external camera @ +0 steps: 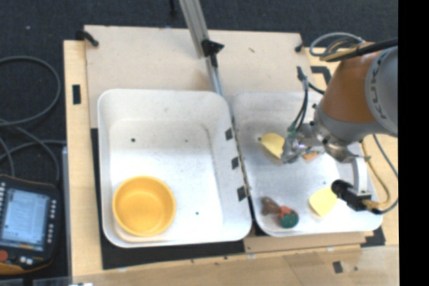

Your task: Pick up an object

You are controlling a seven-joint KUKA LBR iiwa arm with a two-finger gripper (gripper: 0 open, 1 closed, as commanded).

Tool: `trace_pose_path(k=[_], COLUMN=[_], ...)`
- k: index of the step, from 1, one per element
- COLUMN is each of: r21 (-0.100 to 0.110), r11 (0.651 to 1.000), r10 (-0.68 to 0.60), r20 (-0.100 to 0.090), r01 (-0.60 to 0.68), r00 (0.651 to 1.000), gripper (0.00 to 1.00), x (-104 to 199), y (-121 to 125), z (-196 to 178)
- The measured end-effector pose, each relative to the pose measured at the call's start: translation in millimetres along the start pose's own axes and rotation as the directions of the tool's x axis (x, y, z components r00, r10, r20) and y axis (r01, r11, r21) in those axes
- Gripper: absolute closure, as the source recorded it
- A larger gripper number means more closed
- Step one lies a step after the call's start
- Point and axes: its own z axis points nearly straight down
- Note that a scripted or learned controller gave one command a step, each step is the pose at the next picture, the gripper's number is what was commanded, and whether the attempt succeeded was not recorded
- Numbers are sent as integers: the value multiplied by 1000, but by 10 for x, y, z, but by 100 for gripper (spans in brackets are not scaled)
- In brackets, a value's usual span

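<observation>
Leftmost, the yellow bowl (144, 205) sat in the left bin (167, 104), well apart from the gripper (289, 152). In the right bin (261, 107), a yellow wedge (273, 145) lay just left of the gripper, touching or nearly so; its long axis ran approx up-left to down-right. Lower, a brown-green toy (280, 211), then a yellow block (322, 201) down-right of the gripper. Grip state: couldn't tell, wrist blocked it. Wedge looked the likeliest pick, needing a small leftward shift.
</observation>
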Motion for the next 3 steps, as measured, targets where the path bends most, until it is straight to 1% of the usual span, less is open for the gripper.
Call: trace_pose_path(k=[1, 2, 3], r21=[-1, -2, 1], r11=[1000, 1000, 1000], r10=[-6, -6, -7], r20=[0, 1, 0], r01=[6, 6, 7], r00=[1000, 1000, 1000], gripper=[100, 100, 100], x=[-23, -49, -59], y=[83, 8, 25], z=[-453, -965, -1245])
